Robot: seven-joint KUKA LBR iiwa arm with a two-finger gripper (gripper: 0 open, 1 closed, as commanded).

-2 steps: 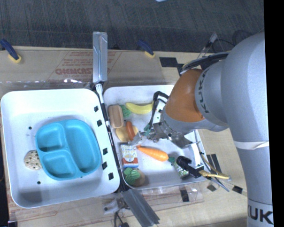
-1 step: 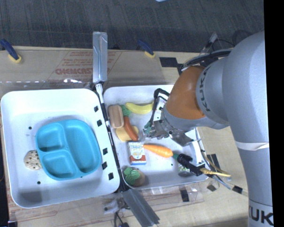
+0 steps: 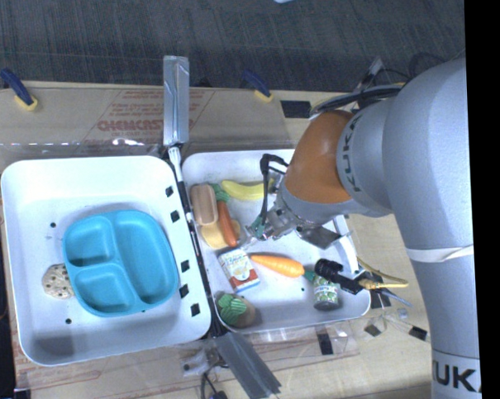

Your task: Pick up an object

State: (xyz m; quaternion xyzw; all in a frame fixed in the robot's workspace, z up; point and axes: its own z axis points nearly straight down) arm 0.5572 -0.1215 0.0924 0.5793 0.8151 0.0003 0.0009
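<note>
Sitting side by side on table (image 3: pixel 80 107): two shallow white plastic bins.

Left bin (image 3: pixel 29 245): carrying blue plastic three-compartment tray (image 3: pixel 120 262); round speckled cookie (image 3: pixel 55 281) lying just beside tray's left edge.

Right bin (image 3: pixel 232 164): holding yellow plastic banana (image 3: pixel 243 189), tan bread-shaped toy (image 3: pixel 204 206), orange hot-dog-shaped toy (image 3: pixel 227 224), small red-and-white carton (image 3: pixel 239 268), orange plastic carrot (image 3: pixel 278 265), green leafy toy (image 3: pixel 231 307) at front edge, small green-labelled jar w/ dark lid (image 3: pixel 326 292) near right wall.

Grey arm w/ orange band (image 3: pixel 319 171) reaching in from right, leaning over right bin. End effector (image 3: pixel 266 227) hanging low betw. hot-dog toy and carrot, just above carton. Nothing seen clamped in it. Released or clenched: cannot tell, tip blurred.
</note>
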